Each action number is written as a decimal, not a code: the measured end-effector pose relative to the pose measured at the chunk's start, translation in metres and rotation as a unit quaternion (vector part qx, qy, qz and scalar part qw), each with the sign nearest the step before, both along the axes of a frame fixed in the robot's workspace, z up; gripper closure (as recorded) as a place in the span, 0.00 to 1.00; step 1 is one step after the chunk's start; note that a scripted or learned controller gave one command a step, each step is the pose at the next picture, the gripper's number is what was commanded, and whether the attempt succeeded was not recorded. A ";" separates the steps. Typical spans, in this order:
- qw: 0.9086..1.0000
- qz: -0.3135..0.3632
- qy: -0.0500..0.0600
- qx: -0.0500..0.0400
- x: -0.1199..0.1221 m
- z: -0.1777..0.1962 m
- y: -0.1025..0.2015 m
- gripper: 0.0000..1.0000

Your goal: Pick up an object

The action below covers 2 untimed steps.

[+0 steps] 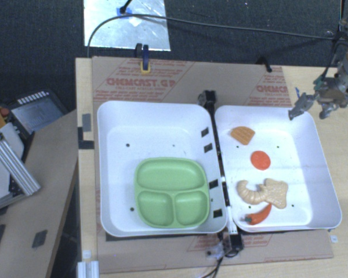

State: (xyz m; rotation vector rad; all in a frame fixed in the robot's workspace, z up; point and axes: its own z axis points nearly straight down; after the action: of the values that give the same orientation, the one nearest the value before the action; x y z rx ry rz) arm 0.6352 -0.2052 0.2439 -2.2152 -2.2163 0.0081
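We're looking down at the right bin [322, 155], and everything's getting placed off that. The gripper [312, 109] is hanging over the bin's far right corner, fingers spread apart with nothing between them, so it's carrying nothing.

Inside the bin, the orange-tan chip thing [242, 135] is sitting near the far left side, well apart from the gripper. The red round piece [261, 160] is lying around the middle. Toward the near edge we're seeing the pale curly piece [251, 191] touching the tan cookie shape [276, 192], with the red pepper [260, 215] just below them.

The green divided plate [171, 191] is sitting in the left bin [122, 132] next door.
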 end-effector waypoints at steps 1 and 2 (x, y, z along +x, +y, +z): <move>1.000 0.002 -0.006 -0.001 0.002 0.008 0.001 0.00; 1.000 0.002 -0.005 -0.001 0.005 -0.033 0.002 0.00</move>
State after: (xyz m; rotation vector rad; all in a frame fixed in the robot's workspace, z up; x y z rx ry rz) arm 0.6400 -0.2029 0.2104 -2.2172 -2.2267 0.0006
